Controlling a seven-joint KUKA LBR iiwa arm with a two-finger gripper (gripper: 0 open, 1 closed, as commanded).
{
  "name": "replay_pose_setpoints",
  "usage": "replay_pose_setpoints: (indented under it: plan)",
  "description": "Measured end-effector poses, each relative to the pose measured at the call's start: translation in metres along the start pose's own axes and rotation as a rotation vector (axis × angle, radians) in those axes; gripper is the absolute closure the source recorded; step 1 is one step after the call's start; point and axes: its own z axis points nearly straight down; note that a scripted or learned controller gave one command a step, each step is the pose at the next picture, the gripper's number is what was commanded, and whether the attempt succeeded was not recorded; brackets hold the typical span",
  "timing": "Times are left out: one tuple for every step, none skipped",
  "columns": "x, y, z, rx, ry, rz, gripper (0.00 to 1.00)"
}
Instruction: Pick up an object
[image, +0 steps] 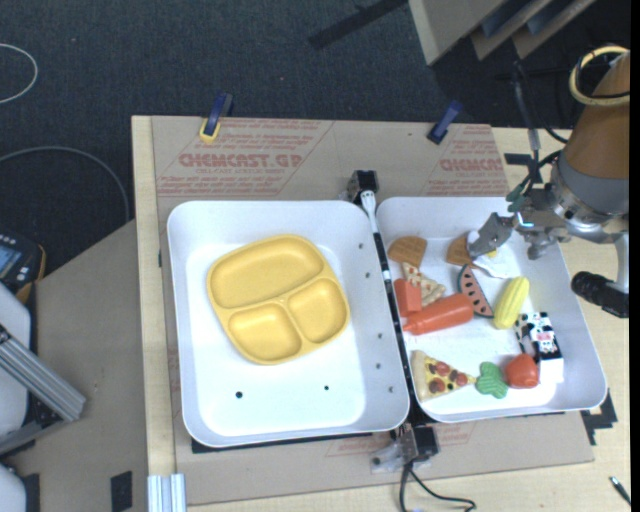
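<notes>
The toy corn cob (511, 301) lies in the right bin (590, 370), just below the tool (490, 238); whether the tool is open, I cannot tell. It likely needs to straddle the cob's narrow width. A watermelon slice (478, 290) and toy cow (538, 336) crowd it. The yellow divided plate (277, 297) sits apart in the left bin (195, 390).

In the right bin (590, 375) my pickings lie scattered: an orange carrot (436, 316) lying flat near the left wall, a yellow corn cob (511, 300) tilted beside a watermelon slice (477, 289), two pizza slices (440, 374), a green broccoli (490, 380) touching a red tomato (521, 371) by the front edge.
</notes>
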Motion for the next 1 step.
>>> replay_pose_setpoints:
  plan:
    - [-0.0098,-0.0028,0.0528,-0.001,0.000,0.000,0.00]
